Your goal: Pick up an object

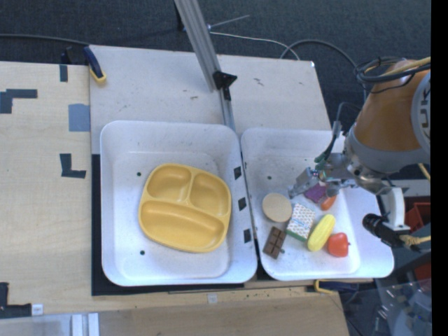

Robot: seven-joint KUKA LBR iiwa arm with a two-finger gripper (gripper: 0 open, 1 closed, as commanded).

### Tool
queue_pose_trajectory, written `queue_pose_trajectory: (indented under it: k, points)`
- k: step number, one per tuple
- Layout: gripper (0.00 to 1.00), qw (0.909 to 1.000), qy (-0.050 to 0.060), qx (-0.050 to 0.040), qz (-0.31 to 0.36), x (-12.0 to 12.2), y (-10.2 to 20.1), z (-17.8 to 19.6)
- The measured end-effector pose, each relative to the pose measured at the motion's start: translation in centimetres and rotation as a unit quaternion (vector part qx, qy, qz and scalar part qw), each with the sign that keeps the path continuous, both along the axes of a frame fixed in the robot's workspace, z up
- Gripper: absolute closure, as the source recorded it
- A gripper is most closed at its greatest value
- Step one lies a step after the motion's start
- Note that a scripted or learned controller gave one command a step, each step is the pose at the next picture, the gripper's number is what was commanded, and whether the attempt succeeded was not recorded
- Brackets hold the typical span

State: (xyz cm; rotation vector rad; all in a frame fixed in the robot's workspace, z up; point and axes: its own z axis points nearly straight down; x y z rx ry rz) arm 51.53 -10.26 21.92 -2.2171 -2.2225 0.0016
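1. We see the gripper (313, 182) low over the right bin (280, 145), reaching in from the right under the orange and grey wrist. Whether the jaws are parted or closed we cannot tell; the metal parts there blur together, and nothing is visibly caught between them.
2. Just beside the gripper, toward the bin's right wall, lie a small purple object (315, 193) and an orange piece (329, 201), touching or nearly so. These are the nearest candidates, and we judge the purple object the likeliest target.
3. The relation that matters: the cluster of things lies below the jaws in the picture, toward the bin's near edge. A short move that way would bring the jaws over them.
4. A little further out sit a tan round disc (276, 206), a patterned white box (302, 219) and a yellow corn-like object (321, 232), whose long axis runs diagonally, upper right to lower left.
5. Beyond these are a red tomato-like object (338, 245) and a brown chocolate bar (274, 242) near the bin's front.
6. The left bin (119, 187) holds a yellow divided tray (185, 206), well apart from the gripper.
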Motion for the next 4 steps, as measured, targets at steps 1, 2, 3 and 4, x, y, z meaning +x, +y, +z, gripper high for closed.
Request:
queue_pose_trajectory:
  k: [1,2,3,4]
  points:
    - [0.0,1.0,0.0,0.0,0.0,0.0,0.0,0.0]
    - [0.0,1.0,0.002,0.0,0.0,0.1,0.6,-4.5]
    - [0.0,1.0,0.003,0.0,-0.001,-0.4,0.7,-10.9]
    - [0.0,1.0,-0.006,-0.0046,-0.002,-0.1,0.4,-12.7]
